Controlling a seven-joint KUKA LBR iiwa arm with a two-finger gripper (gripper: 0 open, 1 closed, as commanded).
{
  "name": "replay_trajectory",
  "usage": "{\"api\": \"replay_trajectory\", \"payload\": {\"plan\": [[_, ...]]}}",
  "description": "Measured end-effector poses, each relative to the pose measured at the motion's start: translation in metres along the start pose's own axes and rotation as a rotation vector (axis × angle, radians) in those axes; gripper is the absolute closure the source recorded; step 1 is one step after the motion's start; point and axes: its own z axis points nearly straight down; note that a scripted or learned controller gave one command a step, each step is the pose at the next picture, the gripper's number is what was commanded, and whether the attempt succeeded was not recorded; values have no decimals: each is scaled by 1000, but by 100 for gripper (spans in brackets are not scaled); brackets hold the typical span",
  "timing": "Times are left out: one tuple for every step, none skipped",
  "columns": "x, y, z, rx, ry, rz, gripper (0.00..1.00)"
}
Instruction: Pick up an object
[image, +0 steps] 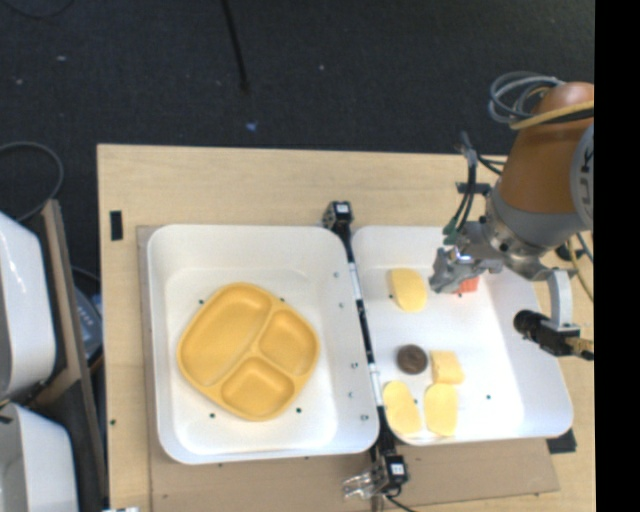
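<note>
**Arm posed over the right bin's far edge**

The arm (545, 180) is seen reaching in from the right, wrist bent down, with the gripper (455, 272) lowered over the right bin (520, 400) near its far edge. A yellow piece (408, 290) lies just beside it; whether anything is gripped cannot be told. A divided yellow plate (249, 350) is centred in the left bin (170, 260).

We can read no text, label, brand, number or sign anywhere. The yellow tray (249, 350) in the left bin (165, 300) bears no lettering we can make out, nor do the pale pieces (408, 289) and the dark disc (411, 358) in the right bin (520, 390). The table (250, 185) is unmarked too.
</note>
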Motion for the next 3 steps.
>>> {"api": "replay_trajectory", "payload": {"plan": [[49,7,9,4,1,-3,100],[107,10,15,4,1,-4,100],[157,13,17,4,1,-4,100]]}}
